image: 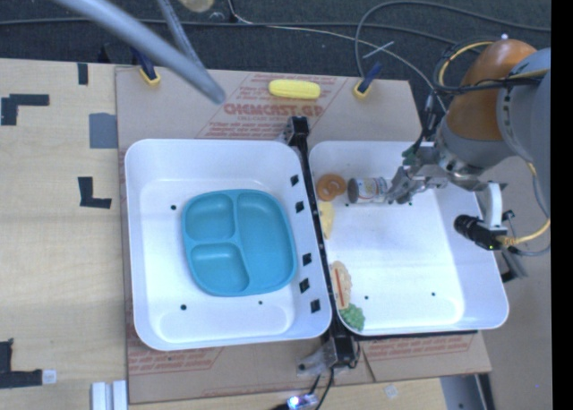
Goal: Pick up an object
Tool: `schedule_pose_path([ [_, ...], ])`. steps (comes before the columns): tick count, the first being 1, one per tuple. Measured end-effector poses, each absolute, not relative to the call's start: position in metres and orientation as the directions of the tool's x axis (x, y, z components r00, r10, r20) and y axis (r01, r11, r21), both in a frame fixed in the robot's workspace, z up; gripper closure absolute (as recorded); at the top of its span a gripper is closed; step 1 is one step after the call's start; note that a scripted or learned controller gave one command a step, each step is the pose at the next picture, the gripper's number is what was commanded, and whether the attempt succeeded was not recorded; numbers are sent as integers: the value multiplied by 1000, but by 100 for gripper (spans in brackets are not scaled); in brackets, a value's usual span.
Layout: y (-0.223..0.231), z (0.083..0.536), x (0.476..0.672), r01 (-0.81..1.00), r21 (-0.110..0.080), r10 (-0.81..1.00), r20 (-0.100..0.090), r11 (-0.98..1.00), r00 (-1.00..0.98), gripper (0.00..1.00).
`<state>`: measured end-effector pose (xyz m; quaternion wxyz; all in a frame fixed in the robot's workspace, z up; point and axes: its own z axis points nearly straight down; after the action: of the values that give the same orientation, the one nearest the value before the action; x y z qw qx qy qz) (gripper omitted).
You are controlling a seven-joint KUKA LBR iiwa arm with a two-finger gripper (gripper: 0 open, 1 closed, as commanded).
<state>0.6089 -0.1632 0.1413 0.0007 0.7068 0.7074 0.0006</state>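
My gripper [394, 191] reaches down into the back of the right bin [466, 305], beside a small dark and silver object [365, 190] that lies just left of its tip. A brown round piece [330, 187] sits at the bin's back left corner. A pale yellow item [327, 217] lies along the left wall below it. Near the front left corner lies a sandwich-like toy with a green leaf [346, 296]. The grey arm with its orange band [488, 95] comes in from the right.
The left bin [152, 184] holds a blue divided tray [240, 241]. A black divider clip strip [309, 220] runs between the bins. A yellow banana-shaped piece [294, 89] lies on the cardboard behind the bins. Cables loop behind the right bin.
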Motion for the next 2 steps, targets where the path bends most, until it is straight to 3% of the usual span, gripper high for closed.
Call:
schedule_pose_path([
  [2, -147, 256, 601, 1000, 5, 1000, -1, 3, -3, 100],
])
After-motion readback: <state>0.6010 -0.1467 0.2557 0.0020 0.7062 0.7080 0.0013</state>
